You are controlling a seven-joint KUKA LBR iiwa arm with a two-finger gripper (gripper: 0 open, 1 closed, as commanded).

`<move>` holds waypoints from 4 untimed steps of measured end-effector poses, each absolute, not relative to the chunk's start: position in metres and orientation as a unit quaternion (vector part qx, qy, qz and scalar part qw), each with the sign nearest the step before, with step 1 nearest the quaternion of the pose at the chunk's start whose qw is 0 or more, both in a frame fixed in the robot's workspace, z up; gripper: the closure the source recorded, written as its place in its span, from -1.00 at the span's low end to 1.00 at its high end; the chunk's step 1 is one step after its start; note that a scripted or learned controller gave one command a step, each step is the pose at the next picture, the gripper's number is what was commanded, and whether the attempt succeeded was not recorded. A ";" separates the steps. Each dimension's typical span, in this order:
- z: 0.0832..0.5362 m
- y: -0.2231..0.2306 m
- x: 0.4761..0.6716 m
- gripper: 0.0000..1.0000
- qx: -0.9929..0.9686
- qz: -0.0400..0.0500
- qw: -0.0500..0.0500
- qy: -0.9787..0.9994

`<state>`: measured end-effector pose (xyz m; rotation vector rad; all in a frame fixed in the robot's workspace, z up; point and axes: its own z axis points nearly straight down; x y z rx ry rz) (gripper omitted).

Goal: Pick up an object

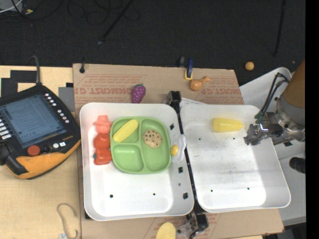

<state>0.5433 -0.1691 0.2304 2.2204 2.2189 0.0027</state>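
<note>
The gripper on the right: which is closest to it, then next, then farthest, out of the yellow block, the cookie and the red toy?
Measured from the gripper in the camera view:
1. The yellow block, in the right bin, just to its left.
2. The cookie, in the green tray in the left bin.
3. The red toy, at the left bin's far left side, beside the tray.

Two bins side by side, stuff mostly in L bin.
L bin: divided plate w/ corn & cookie in its compartments; toy figure just L of plate. R bin: wedge block near back.
</note>
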 end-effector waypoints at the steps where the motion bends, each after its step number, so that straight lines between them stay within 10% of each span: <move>1: 0.224 -0.115 0.561 1.00 0.706 0.001 -0.001 0.709; 4: 0.228 0.048 0.584 1.00 0.705 0.000 -0.001 0.709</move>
